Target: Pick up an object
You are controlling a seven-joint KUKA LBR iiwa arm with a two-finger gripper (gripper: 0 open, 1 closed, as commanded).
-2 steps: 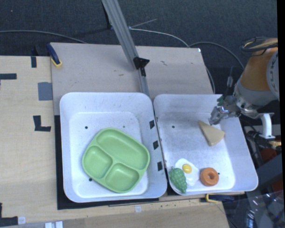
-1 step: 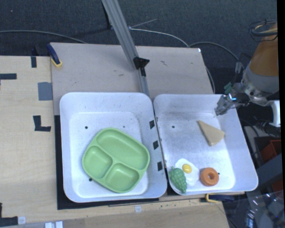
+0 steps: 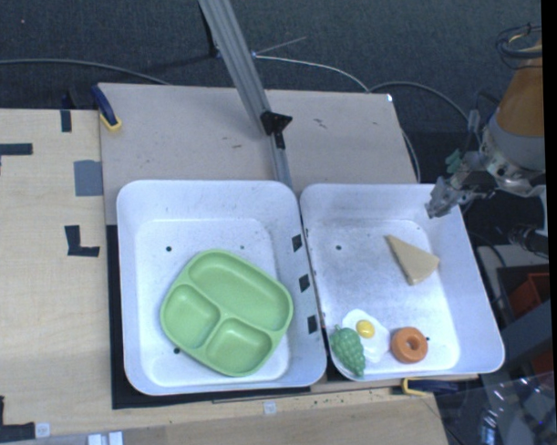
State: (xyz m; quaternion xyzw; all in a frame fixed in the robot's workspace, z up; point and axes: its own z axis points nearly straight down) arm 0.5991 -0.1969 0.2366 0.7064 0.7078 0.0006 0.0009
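Note:
The right bin holds a tan cheese wedge near its right side. Along its front lie a green broccoli-like piece, a toy fried egg and an orange doughnut. My gripper hangs over the bin's upper right rim, up and to the right of the cheese wedge and apart from it. Nothing shows between its fingertips. The arm's orange band is at the right edge.
The left bin holds a green divided plate. A slanted metal pole runs from the top down to the bins' shared edge. Cables lie across the dark floor behind the bench.

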